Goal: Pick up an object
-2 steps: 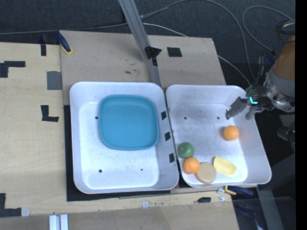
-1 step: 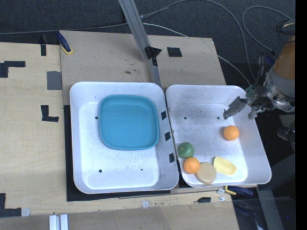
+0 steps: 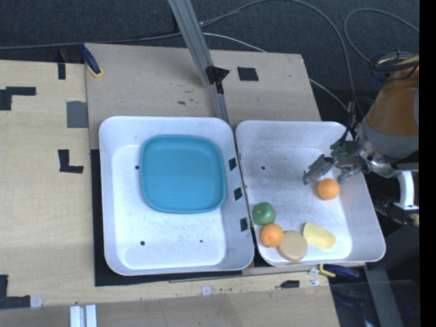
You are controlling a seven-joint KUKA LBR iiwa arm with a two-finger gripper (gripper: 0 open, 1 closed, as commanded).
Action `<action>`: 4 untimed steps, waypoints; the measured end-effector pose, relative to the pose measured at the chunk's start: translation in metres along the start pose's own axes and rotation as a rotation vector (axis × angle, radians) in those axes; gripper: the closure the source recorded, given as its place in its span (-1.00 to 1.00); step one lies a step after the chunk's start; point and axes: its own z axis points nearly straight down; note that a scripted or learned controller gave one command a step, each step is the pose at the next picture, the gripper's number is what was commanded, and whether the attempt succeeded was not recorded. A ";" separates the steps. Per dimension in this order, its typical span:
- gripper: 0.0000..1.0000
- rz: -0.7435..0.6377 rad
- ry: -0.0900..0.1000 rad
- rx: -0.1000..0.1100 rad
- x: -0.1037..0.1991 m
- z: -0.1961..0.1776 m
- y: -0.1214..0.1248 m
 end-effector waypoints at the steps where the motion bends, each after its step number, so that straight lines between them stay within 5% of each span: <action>1: -1.00 0.000 0.000 -0.001 0.006 0.046 -0.005; 2: -1.00 0.000 -0.002 -0.005 0.006 0.096 -0.005; 3: 1.00 0.000 -0.003 -0.008 0.006 0.084 -0.004; 4: 1.00 0.000 -0.002 -0.010 0.003 0.023 0.000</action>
